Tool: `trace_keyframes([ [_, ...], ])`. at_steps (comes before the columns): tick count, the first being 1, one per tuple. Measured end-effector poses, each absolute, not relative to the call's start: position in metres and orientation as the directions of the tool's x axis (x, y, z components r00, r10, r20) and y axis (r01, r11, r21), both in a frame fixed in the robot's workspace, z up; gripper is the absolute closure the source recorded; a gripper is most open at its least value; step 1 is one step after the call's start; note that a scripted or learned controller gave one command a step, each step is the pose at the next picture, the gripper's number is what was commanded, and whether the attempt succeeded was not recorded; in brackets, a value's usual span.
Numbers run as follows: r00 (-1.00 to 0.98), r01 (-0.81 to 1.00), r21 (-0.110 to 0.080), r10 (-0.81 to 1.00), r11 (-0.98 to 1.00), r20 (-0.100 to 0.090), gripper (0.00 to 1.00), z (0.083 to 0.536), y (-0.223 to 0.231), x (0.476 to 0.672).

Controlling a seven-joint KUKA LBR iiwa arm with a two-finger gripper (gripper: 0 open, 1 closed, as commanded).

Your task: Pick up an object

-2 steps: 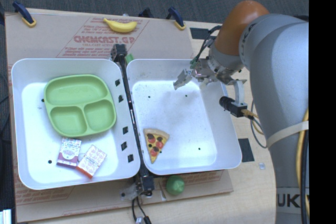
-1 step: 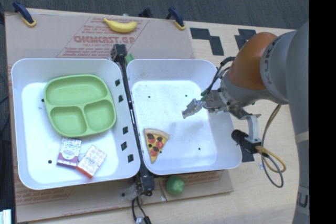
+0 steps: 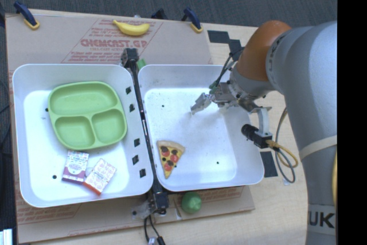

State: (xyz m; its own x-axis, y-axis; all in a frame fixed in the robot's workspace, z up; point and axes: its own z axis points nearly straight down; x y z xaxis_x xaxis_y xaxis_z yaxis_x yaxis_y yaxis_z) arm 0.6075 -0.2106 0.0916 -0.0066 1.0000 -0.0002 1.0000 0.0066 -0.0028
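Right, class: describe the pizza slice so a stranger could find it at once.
Find the right-hand white bin. Near its front left corner, close to the divider between the bins, lies the pizza slice. It is a toy wedge with an orange crust and dark toppings, apart from the pincer.

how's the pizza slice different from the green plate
The pizza slice lies in the right bin; the green plate lies in the left bin. The slice is a small yellow triangle with red toppings; the plate is much larger, plain pale green, with three compartments. Both lie flat, away from the gripper.
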Motion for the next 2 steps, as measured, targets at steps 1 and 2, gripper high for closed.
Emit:
trace_keyframes([
  [1, -0.005, 1.0, 0.001, 1.0, 0.005, 0.0, 0.0, 0.144, -0.211, 0.657],
  [2, -0.008, 1.0, -0.004, 1.0, 0.008, 0.001, 0.0, 0.091, -0.21, 0.656],
])
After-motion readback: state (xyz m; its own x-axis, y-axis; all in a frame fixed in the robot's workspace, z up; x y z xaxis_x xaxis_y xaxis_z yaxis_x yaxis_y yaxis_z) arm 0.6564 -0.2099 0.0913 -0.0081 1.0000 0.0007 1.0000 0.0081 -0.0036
